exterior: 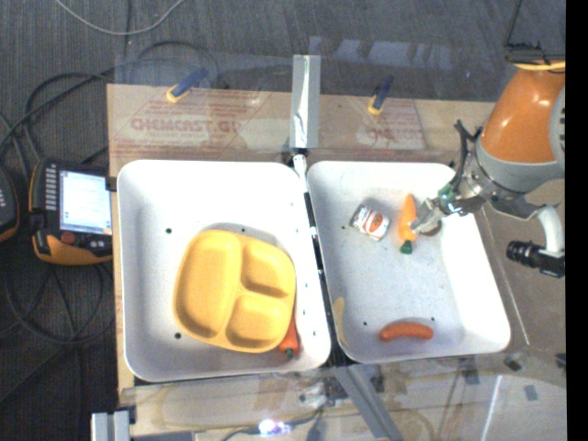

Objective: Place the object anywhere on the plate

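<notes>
Camera view: my gripper [428, 217] rests beside the toy carrot [407, 219] in the right bin [478, 274]; whether it is parted or closed, I cannot tell. I should centre over the carrot's middle before carrying it to the yellow plate [236, 289].

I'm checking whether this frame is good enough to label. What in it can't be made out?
- Gripper, camera view: too small and blurred to tell whether it holds the carrot beside it.
- Orange item at the yellow plate's lower right edge: mostly hidden under the plate, so I can't identify it.
- Small packet in the right bin: print too small to read.
</notes>
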Tool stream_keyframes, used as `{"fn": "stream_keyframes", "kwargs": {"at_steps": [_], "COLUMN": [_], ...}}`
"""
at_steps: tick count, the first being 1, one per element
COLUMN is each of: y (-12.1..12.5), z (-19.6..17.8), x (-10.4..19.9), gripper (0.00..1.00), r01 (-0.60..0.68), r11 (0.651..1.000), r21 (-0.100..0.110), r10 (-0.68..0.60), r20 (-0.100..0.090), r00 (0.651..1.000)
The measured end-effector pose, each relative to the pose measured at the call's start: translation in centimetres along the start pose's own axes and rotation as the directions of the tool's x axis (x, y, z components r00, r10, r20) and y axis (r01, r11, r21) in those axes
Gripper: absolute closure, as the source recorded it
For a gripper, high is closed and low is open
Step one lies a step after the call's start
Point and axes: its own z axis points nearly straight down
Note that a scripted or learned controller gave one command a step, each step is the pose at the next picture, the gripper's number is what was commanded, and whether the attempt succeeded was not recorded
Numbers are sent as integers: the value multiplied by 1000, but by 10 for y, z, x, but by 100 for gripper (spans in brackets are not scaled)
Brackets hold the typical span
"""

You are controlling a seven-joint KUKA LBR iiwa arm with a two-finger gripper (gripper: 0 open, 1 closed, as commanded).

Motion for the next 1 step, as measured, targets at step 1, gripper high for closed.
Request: {"fn": "stream_keyframes", "kwargs": {"at_steps": [1], "y": [9], "z": [3], "x": [45], "gripper": [100], "r01": [91], "r11": [996], "r21": [-1], "r10": [-91], "r20": [1], "r00": [996]}}
